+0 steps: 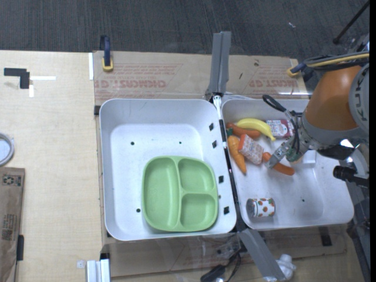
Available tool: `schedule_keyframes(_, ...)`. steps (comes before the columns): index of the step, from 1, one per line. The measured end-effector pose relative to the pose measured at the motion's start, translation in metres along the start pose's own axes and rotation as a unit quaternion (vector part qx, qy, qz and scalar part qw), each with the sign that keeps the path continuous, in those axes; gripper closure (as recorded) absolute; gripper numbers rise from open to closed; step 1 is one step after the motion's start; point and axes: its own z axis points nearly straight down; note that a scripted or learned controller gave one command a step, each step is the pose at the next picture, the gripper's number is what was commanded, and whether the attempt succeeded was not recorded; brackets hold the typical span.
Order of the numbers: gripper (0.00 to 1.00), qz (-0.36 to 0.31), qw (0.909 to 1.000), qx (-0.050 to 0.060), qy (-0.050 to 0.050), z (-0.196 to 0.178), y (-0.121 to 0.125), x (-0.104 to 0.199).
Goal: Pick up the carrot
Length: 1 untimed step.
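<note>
Lying in the right bin, near its left wall: carrot, beside a snack packet and below a banana. Gripper low just right of the packet; finger state cannot be told. Can nearer front. Left bin: green plate.

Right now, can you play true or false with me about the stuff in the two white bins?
1. The green plastic divided plate sits in the left white bin. True.
2. The yellow banana lies on the green plate. False: it lies in the right white bin.
3. The orange carrot lies near the right bin's left wall. True.
4. The small spotted can rests on the banana. False: it sits apart, near the bin's front.
5. The pincer hangs over the left bin. False: it is over the right bin.
</note>
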Motion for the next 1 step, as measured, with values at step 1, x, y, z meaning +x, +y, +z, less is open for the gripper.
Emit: schedule_keyframes(1,1.00,0.260,0.9656,0.002,0.001,-0.1254,-0.0321,0.0807)
